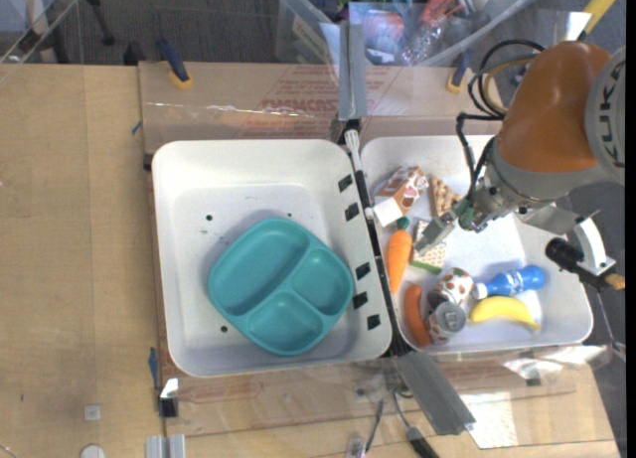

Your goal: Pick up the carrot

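Observation:
The carrot [397, 258] is a short orange piece lying lengthwise at the left edge of the right bin [566, 332], close to the divider between the bins. My gripper [434, 234] hangs low over the right bin, just right of the carrot's upper end and apart from it. It is above a flat green item [429, 260]. The grey arm with its orange band [556, 108] reaches in from the right.
Around the carrot lie a red-orange piece [413, 313], a small can [448, 319], a banana [507, 312], a blue bottle [519, 279] and a brown-white carton [401, 189]. A teal divided plate [281, 285] sits in the left bin [184, 247].

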You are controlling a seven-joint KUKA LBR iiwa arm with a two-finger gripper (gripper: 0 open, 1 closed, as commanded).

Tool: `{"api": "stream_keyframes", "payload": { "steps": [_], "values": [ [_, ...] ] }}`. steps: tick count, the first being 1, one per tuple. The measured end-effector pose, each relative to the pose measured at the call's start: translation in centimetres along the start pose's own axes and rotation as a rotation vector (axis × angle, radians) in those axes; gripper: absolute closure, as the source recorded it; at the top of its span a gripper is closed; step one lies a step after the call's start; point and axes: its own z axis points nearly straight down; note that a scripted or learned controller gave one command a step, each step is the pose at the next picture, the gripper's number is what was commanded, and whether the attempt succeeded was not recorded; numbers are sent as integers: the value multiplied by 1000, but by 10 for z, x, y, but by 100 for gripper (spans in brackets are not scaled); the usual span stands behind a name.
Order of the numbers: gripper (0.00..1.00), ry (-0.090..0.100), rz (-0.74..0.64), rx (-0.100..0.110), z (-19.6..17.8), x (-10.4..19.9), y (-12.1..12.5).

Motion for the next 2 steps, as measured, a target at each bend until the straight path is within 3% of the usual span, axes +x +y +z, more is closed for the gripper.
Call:
{"api": "stream_keyframes", "payload": {
  "steps": [1,2],
  "values": [
    [0,-1,-129,-1,0,-1,41],
    [0,-1,-128,-1,0,-1,40]
  ]
}}
